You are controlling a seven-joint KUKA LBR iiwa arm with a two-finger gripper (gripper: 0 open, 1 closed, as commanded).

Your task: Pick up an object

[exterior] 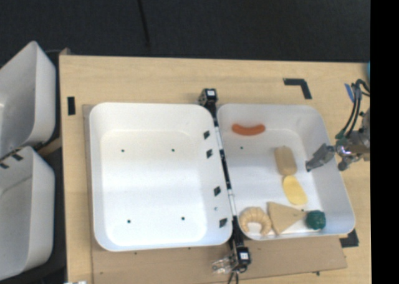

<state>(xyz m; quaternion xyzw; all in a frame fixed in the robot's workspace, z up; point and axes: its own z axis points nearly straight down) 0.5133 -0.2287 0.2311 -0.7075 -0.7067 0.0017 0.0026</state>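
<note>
**benchwatcher:** So what's sitting where right now? I'm seeing two shallow white plastic bins side by side on the light wooden surface (149, 77).

**gripfan:** Yep. The left white bin (100, 170) is just showing its bare floor with a few small dark dots. Everything is lying in the right white bin (318, 120). Near its far wall there's a curved orange-red sausage-shaped piece (249, 129). Below that, more toward the middle, a tan rectangular block (285, 160), and just beside it a yellow oval lemon-like thing (294, 190). Along the near edge there's a pale beige ridged croissant-shaped piece (255, 220), touching or nearly touching a tan wedge-shaped triangle (285, 216), and then a small dark green ball (316, 219) just beside the wedge's right tip.

**benchwatcher:** And the arm?

**gripfan:** It's reaching in from the right, with the grey two-finger gripper (323, 156) hanging over the right rim of that bin, near the tan block but apart from it. Honestly it's too blurry and small there, so I can't tell whether the jaws are spread or closed. Nothing is visibly sitting between them. All six objects are lying on the bin floor.
</note>
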